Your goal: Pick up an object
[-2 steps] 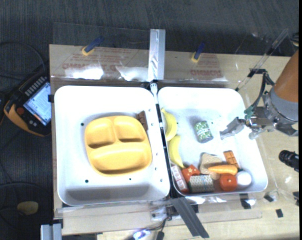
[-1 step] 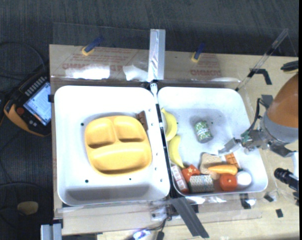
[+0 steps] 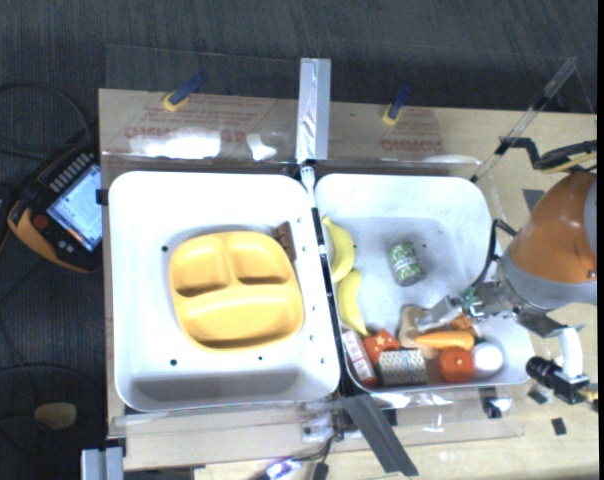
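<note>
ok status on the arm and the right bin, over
Gripper low in right white bin, fingers unclear. Nothing seen held. Orange carrot, red tomato, white egg crowd beneath it. Small green can sits apart.

We see bright, even overhead light — bins (image 3: 147, 203) glare white, soft shadows, slight blur toward three o'clock.

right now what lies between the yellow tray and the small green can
In the camera view, two bananas against the right bin's left wall lie between the yellow tray and green can, along with the bins' shared divider.
</note>
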{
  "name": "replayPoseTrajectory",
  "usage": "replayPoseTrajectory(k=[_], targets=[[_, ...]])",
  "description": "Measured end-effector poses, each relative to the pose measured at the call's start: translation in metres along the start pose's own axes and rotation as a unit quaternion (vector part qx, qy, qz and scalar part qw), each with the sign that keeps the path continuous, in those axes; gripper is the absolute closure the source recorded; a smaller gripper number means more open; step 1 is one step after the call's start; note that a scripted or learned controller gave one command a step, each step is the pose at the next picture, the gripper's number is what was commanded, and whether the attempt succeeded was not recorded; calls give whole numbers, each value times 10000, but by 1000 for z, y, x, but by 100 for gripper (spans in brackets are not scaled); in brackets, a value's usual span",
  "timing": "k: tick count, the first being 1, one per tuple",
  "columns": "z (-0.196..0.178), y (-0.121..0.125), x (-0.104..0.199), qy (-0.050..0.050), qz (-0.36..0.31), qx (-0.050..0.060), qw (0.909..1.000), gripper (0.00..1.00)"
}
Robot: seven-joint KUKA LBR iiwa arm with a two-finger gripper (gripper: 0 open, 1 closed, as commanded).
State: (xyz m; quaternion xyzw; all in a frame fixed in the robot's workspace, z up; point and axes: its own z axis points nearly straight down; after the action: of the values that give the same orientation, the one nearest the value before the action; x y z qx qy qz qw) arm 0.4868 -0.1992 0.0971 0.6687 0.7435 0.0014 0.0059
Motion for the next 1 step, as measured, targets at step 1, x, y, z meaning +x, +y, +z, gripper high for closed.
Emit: replayPoseTrajectory(k=[1], targets=[[-10, 2, 1, 1, -8, -20, 10000, 100]])
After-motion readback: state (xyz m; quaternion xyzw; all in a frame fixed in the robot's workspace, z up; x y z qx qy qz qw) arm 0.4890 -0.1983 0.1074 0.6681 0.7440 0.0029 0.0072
